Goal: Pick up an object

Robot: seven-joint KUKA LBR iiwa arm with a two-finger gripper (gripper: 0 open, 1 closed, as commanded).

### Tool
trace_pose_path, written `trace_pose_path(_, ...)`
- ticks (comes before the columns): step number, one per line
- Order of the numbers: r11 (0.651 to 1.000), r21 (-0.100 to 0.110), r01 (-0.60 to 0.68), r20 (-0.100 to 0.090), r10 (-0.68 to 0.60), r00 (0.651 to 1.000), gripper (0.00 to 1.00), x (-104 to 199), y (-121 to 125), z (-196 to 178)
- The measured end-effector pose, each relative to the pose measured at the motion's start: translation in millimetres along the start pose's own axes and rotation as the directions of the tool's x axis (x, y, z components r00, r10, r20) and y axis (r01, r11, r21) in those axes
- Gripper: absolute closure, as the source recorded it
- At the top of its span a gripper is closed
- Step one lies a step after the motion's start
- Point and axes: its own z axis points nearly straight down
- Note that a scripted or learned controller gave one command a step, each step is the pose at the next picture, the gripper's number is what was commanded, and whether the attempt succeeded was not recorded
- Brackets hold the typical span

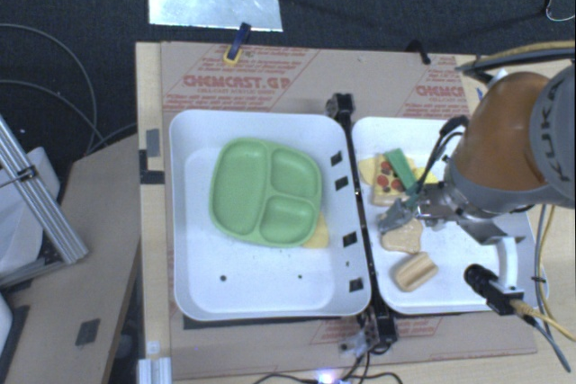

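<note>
The right bin (450,297) holds several toy foods. A pizza slice (382,175) with red dots lies at its upper left, with a green strip (401,174) across it and a yellow piece (431,178) beside that. A flat tan piece (403,237) lies lower down, and a tan bread roll (414,271) sits below it. My gripper (397,216) hangs low over the bin's left side, right at the top edge of the flat tan piece. The arm's orange band (504,135) covers the bin's right part.
The left bin (261,292) carries a green divided plate (267,192) with a yellow piece (318,236) poking out under its lower right corner. A black divider (358,202) with clips runs between the bins. Cables lie along the bench's right edge.
</note>
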Motion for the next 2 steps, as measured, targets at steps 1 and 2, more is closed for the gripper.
trace_pose_path(1, 1.0, 0.005, 0.004, -0.003, -0.004, 1.0, 0.0, 94, 7, -33)
trace_pose_path(2, 1.0, 0.011, -0.001, 0.0, 0.001, 1.0, 0.0, 167, 29, 91)
